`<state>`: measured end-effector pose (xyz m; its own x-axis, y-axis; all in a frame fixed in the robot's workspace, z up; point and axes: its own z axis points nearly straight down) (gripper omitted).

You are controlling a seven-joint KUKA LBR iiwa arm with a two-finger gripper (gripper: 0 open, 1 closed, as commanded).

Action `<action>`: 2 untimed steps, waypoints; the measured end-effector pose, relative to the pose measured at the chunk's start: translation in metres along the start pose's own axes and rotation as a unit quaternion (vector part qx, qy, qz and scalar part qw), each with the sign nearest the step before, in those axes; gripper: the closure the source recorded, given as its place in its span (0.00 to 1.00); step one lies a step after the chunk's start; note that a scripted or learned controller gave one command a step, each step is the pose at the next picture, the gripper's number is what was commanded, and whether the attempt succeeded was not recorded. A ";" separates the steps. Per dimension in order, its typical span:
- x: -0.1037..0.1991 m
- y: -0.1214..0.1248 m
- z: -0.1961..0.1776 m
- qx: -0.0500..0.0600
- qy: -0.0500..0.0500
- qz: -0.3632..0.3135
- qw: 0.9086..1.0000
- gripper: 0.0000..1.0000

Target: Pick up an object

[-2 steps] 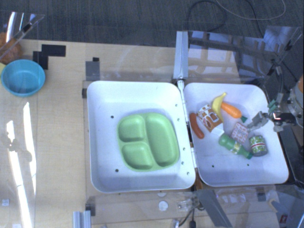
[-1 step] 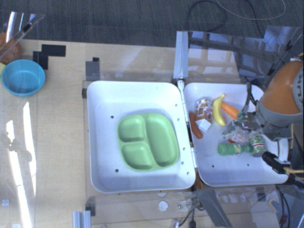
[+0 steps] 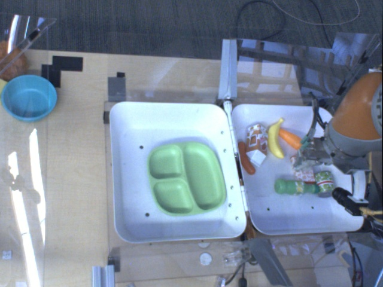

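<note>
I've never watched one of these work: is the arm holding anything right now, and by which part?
It cannot be told. The gripper sits low among the toy food in the right bin, beside the carrot.

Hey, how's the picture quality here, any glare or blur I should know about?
Camera view: even, soft lighting; glare streaks on the clear panel at left; the small items by the end effector look soft; the green tray is sharp, with faint shadows.

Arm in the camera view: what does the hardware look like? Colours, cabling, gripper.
The arm is a rounded, bulbous grey shell with a wide orange band. Dark cables run along the wrist. The gripper is a small metallic grey assembly, too cluttered to make out further. No markings are legible.
</note>
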<state>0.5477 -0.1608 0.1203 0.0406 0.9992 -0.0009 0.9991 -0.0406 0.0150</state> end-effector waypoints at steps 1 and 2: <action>0.032 0.087 -0.074 0.003 0.000 -0.071 0.997 1.00; 0.032 0.087 -0.074 0.003 0.000 -0.071 0.997 0.00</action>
<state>0.6351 -0.1321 0.1951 -0.1009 0.9949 -0.0027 0.9949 0.1009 0.0082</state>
